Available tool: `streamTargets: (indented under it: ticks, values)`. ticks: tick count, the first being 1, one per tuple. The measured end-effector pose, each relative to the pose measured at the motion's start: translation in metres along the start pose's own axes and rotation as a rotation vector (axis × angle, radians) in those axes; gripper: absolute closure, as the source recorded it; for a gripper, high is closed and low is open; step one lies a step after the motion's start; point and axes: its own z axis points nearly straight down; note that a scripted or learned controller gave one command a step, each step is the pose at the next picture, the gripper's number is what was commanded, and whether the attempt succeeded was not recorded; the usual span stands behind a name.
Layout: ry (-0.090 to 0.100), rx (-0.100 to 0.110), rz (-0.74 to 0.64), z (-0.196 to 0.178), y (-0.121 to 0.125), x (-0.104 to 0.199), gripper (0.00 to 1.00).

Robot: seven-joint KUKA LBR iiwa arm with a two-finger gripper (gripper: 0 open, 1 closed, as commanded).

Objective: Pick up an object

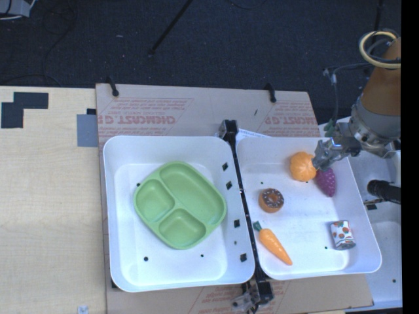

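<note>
In the right bin (pixel 366 257) lie several toy foods. An orange fruit (pixel 302 167) sits near the back, with a purple bunch of grapes (pixel 327 182) just to its right. My gripper (pixel 325 156) hangs low over the gap between these two, right above the grapes' top end, reaching in from the right. A chocolate donut (pixel 271 200) lies mid-bin. An orange carrot (pixel 275 245) lies at the front left, and a small printed can (pixel 342 234) at the front right.
The left bin (pixel 121 267) holds a green divided plate (pixel 180 204). A black divider (pixel 239 201) runs between the two bins. Cardboard (pixel 170 113) lies under the bins, and the arm's orange-banded wrist (pixel 383 77) rises at the right.
</note>
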Motion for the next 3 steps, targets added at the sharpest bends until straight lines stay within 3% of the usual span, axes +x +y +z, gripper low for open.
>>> streamTargets:
  ticks: [1,3]
  values:
    - [0.000,0.001,0.001,0.013,-0.006,0.055,1.00]
    - [0.000,-0.003,-0.001,0.003,-0.015,0.161,1.00]
